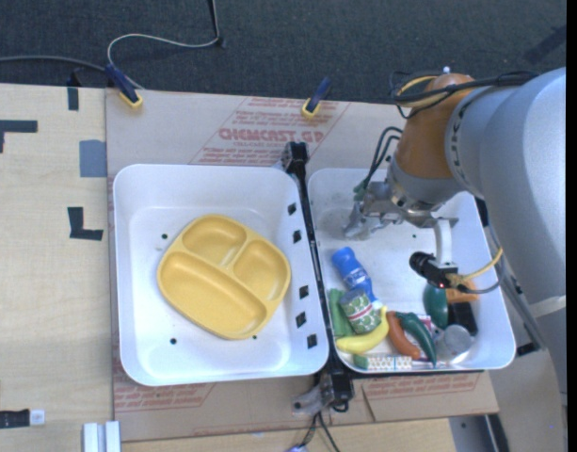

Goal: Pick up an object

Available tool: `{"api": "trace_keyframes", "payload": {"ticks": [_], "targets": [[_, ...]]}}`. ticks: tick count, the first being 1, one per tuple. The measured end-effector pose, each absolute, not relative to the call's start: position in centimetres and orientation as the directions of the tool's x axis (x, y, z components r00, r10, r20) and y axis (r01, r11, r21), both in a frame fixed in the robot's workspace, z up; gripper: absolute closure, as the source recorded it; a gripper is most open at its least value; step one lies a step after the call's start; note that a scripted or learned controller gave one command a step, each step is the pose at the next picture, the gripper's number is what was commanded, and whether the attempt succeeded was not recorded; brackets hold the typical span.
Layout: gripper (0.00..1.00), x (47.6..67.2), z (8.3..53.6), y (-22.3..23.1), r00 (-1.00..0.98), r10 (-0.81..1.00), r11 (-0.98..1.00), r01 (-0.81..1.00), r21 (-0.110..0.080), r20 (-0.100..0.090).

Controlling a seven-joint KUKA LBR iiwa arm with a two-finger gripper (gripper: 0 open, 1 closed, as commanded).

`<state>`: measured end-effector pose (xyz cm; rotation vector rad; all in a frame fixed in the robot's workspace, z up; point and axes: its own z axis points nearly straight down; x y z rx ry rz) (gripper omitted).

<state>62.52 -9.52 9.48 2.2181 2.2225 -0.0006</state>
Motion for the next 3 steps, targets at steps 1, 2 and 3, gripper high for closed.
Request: {"api": "trace_keyframes", "payload": {"ticks": [1, 2, 3], "targets": [[0.0, 62.5, 9.46, -9.52, -0.002, 1.0, 0.002, 1.0, 0.001, -0.001], [1.0, 62.49, 10.39, -9.47, -0.003, 1.0, 0.003, 1.0, -0.001, -0.001], [0.0, 62.48, 10.37, -9.47, -0.003, 1.0, 0.003, 1.0, -0.001, -0.001]]}}
